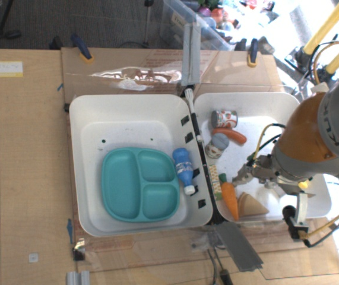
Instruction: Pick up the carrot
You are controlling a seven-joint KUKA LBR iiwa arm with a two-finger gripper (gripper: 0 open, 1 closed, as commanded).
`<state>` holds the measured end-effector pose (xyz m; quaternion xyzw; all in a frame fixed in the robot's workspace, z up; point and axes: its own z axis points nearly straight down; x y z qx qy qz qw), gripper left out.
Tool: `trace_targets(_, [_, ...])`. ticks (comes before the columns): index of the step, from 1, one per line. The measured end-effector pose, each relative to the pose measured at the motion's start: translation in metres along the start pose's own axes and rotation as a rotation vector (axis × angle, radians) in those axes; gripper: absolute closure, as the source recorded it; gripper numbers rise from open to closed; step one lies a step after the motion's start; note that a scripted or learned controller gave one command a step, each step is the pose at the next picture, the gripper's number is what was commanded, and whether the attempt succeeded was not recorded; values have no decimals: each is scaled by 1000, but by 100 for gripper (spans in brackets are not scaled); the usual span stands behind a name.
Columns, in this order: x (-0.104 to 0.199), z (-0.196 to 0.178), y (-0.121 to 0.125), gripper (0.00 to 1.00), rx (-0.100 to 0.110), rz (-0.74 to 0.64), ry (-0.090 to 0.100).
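Claw (pixel 247 174) is hovering low in the right bin (pixel 288 108), its opening too blurred to judge. Just below-left of it, the carrot (pixel 230 200) is lying free beside a cone (pixel 251 205). Judging by this, it is approaching; next comes descending over the carrot.

The carrot (pixel 230 199) is orange with a green top, beside a tan cone (pixel 251 205). A teal divided plate (pixel 141 183) lies in the white left bin (pixel 86 159) with a blue bottle (pixel 183 166), white-capped. The arm (pixel 311 136) is grey with an orange band. The surface (pixel 21 171) is light brown.
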<state>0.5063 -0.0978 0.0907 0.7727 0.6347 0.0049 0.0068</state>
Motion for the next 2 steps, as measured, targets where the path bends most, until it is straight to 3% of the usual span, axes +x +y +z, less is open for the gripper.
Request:
trace_targets(1, [-7, 0, -18, 0, 2, 296, 2])
trace_targets(2, [5, 2, 19, 0, 10, 532, -5])
